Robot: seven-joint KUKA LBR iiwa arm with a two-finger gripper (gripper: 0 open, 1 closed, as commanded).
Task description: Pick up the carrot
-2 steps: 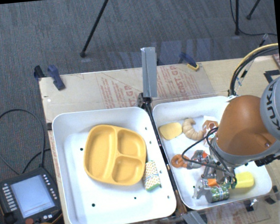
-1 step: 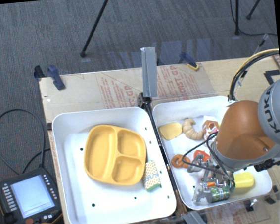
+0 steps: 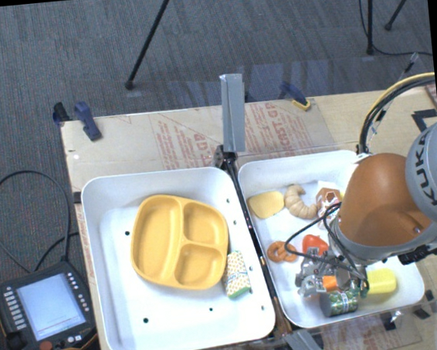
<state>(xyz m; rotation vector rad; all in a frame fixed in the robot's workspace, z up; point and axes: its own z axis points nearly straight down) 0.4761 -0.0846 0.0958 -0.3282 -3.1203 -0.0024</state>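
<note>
Where dark carpet surrounds the bench (image 3: 161,141), the gripper (image 3: 322,276) hides its grip state.

carrot (image 3: 331,281) – small, orange | right bin – near front edge

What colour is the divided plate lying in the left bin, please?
The divided plastic plate is plain yellow, with three compartments, as the camera view shows clearly.
</note>
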